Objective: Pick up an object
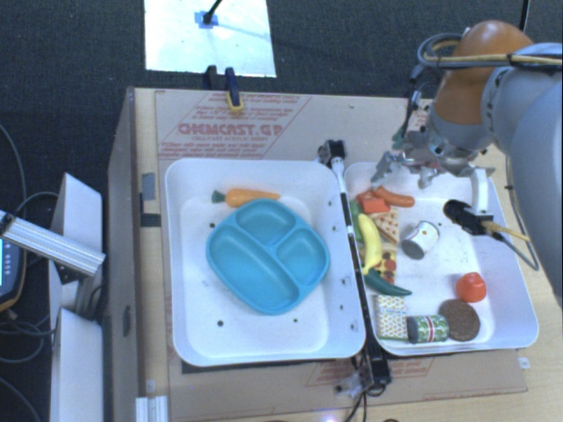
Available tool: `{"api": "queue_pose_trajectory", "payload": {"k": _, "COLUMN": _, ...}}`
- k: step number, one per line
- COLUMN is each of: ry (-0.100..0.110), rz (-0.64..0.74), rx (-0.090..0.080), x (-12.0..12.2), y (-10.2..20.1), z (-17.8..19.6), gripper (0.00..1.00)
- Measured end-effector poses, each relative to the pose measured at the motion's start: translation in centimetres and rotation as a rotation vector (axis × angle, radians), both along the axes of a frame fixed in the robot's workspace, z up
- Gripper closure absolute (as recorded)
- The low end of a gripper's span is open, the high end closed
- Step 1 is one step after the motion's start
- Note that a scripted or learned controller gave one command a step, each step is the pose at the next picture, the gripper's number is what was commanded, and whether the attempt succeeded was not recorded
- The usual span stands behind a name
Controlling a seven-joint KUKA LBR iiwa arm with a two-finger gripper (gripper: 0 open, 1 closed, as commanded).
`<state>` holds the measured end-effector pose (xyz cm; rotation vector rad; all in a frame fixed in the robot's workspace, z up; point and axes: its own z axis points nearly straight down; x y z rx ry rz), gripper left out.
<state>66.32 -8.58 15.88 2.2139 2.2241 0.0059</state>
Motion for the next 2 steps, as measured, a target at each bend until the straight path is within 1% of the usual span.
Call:
{"api": "queue_pose_trajectory", "payload": {"k": 1, "ry": 0.005, "rz": -0.003, "rx": 0.0, "x": -6.0, "y": -1.0, "z": -7.5, "gripper": 0.0}}
{"api": "queue_pose_trajectory", "payload": {"k": 2, "ry": 0.021, "rz": -0.005, "rx": 0.003, "x": 0.2, "y": -0.6, "z": -7.7, "gripper": 0.0}}
